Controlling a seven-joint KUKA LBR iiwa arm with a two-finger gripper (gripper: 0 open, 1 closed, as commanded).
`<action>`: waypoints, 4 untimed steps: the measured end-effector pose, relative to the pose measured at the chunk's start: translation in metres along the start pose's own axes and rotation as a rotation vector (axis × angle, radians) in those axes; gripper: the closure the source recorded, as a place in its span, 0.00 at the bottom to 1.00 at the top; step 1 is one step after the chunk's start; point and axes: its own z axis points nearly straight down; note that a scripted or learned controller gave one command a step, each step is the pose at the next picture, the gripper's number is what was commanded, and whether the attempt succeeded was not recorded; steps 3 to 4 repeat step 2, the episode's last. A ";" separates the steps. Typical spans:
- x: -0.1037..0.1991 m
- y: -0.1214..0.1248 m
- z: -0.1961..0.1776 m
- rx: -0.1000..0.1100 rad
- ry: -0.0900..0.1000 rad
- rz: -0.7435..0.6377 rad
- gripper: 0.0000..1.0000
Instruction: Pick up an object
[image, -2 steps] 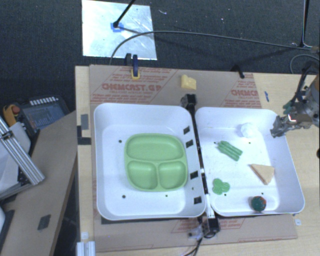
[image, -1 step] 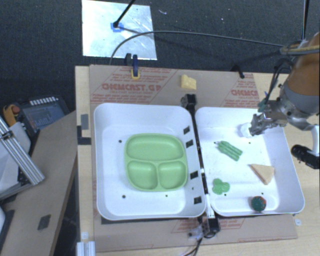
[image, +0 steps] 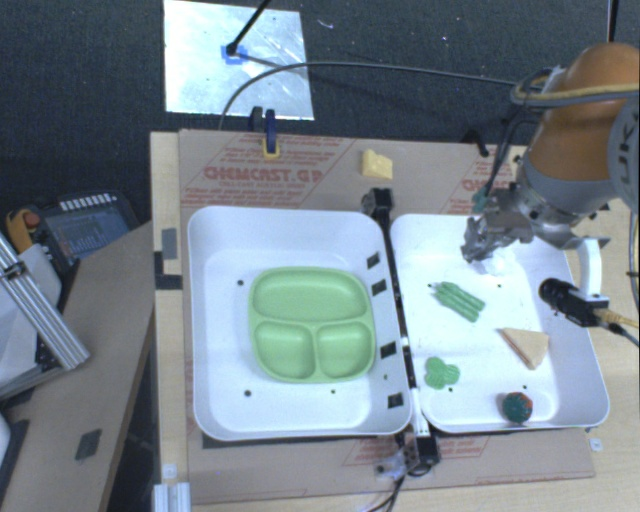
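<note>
Gripper (image: 487, 252) low over right bin (image: 590, 400), toward its 12 o'clock; finger state impossible to tell | green ridged piece (image: 459, 300) at gripper's 7 o'clock, just apart | tan wedge (image: 526, 346) at 4 | green blob (image: 440, 374) and dark ball (image: 516, 406) toward 6 | green divided plate (image: 308, 322) in left bin (image: 210, 400)

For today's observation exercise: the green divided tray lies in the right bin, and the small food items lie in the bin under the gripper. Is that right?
Not quite. The camera view shows the green divided tray in the left bin, not the right one. The rest holds: the small food items, among them the green ridged piece and the tan wedge, lie in the right bin, under the gripper.
</note>
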 end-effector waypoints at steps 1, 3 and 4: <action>0.060 0.009 0.009 0.001 0.001 -0.001 1.00; 0.111 0.018 0.024 0.001 0.000 0.001 1.00; 0.111 0.018 0.024 0.001 0.000 0.001 1.00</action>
